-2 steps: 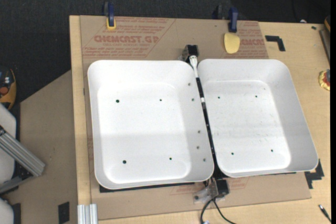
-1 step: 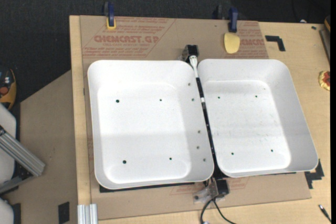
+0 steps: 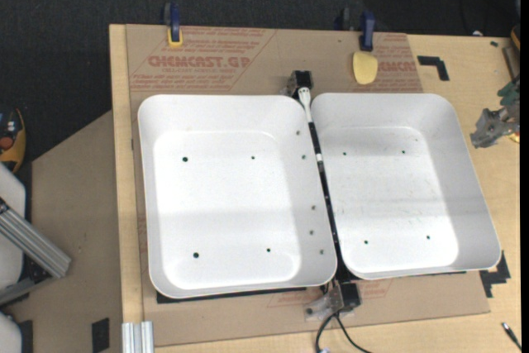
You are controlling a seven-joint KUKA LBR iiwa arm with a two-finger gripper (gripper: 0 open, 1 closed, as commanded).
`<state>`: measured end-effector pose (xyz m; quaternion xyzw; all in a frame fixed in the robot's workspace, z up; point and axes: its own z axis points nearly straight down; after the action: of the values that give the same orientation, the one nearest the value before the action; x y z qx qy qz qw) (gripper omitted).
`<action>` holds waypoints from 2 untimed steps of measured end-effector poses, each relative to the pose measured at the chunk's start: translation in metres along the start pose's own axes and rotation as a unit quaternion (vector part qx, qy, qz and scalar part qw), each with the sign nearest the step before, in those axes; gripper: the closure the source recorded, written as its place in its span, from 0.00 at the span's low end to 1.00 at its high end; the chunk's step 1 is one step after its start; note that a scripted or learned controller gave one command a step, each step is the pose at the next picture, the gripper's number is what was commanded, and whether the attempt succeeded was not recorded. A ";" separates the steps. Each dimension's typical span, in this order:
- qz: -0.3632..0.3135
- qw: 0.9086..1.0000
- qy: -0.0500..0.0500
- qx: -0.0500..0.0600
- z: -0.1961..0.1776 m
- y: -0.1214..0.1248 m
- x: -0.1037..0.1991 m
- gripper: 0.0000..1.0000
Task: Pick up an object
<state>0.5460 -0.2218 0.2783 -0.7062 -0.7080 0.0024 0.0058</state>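
Looking down at a slant on the table (image 3: 124,145), saw two shallow white bins side by side on a brown board printed in red. Found the left bin (image 3: 147,118) and the right bin (image 3: 453,108) touching along their inner rims, with a thin black strip (image 3: 318,169) down the seam between them. Noted small dark dots on both white floors.

Spotted a small grey-green metal shape (image 3: 493,126) at the far right, just beside the outer rim of the right bin and outside it. Took it for a possible part of the pincer, but could not make it out for sure. Could not tell whether released or clenched, and saw nothing gripped there.

Could not tell which thing was the object to pick up, nor how it lay relative to that shape. Picked out a pale yellow lump (image 3: 364,67) on the board behind the right bin, just below a blue clamp (image 3: 367,27), well apart from the grey-green shape. Saw a second blue clamp (image 3: 172,15) at the board's back edge behind the left bin.
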 end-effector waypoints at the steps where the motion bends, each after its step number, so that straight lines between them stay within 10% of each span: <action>1: -0.002 1.000 -0.005 -0.015 -0.141 0.008 0.046 1.00; 2: -0.003 1.000 0.000 0.000 -0.023 0.005 0.136 1.00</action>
<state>0.5509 -0.0855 0.3021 -0.7040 -0.7102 0.0021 0.0057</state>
